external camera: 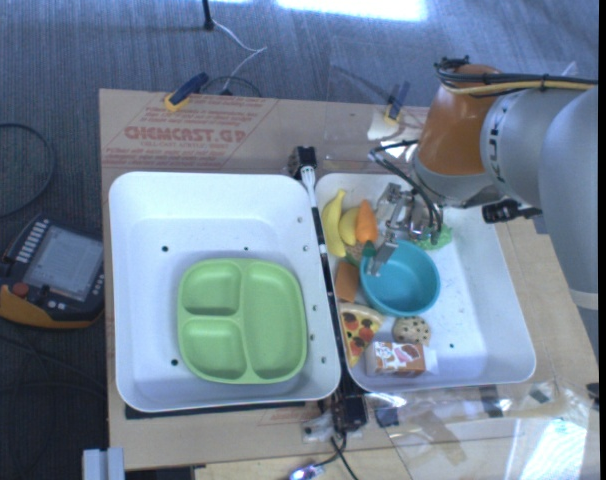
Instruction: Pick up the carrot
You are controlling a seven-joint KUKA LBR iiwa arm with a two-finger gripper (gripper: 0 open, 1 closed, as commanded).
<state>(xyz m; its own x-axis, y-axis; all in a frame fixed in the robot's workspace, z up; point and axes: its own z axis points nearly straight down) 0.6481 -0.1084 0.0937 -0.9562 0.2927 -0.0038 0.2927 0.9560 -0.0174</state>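
Observation:
The carrot (366, 222) is a short orange piece lying in the right bin (483, 298), near its far left corner, next to a yellow banana (333, 224). My gripper (390, 236) hangs just right of the carrot, over the far rim of a blue bowl (403, 283). It reaches down from the grey arm with the orange band (453, 138) at the upper right. Nothing is visibly held, and the carrot lies apart from the gripper on the bin floor.
The right bin also holds a brown item (346, 282), a pizza slice (356, 329), a cookie (411, 329), a small packet (396, 358) and a green item (439, 236) behind the gripper. A green divided plate (243, 319) sits in the left bin (143, 218).

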